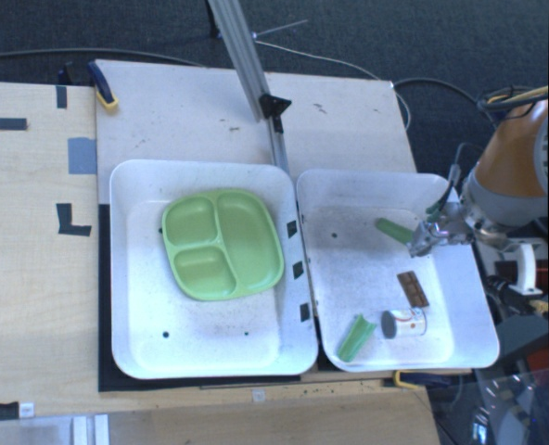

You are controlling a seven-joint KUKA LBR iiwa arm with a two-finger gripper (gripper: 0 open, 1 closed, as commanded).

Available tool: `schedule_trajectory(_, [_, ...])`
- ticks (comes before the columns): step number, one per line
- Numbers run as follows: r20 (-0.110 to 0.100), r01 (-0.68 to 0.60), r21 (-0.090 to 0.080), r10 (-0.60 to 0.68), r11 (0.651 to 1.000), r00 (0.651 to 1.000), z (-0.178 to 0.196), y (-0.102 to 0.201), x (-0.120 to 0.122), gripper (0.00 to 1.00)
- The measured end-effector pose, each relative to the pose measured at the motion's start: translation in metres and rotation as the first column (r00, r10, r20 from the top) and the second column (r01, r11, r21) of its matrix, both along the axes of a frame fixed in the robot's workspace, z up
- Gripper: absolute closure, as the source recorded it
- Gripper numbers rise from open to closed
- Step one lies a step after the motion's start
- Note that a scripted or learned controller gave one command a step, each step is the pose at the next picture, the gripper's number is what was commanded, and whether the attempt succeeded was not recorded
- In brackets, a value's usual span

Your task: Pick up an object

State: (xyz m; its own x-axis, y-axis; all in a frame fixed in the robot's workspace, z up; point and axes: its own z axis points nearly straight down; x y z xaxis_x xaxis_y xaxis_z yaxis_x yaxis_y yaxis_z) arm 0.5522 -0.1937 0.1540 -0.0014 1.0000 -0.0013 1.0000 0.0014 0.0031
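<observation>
The right bin [460, 341] holds several small objects. A green stick-like piece [392, 229] lies near its upper right, and my gripper [424, 240] sits right at that piece's right end, touching or just over it. Whether the piece is held cannot be told from this view. Below lie a brown rectangular bar [412, 288], a small grey and white object [401, 323] and a green cylinder [355, 337] near the front wall. The arm's orange band [511, 160] is at the right edge.
The left bin [131, 341] holds a green divided plate [223, 244]. A metal rod [242, 44] slants down to the bins' shared back edge. A blue and yellow tool [102, 85] lies at the back left of the bench. Cables run behind the right bin.
</observation>
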Motion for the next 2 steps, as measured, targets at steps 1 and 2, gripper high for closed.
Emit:
schedule_trajectory(1, [0.003,-0.001,-0.001,0.001,1.000,1.000,0.063,-0.002,0.003,1.00])
schedule_trajectory(2, [0.002,-0.001,-0.001,0.001,1.000,1.000,0.113,-0.002,0.014,1.00])
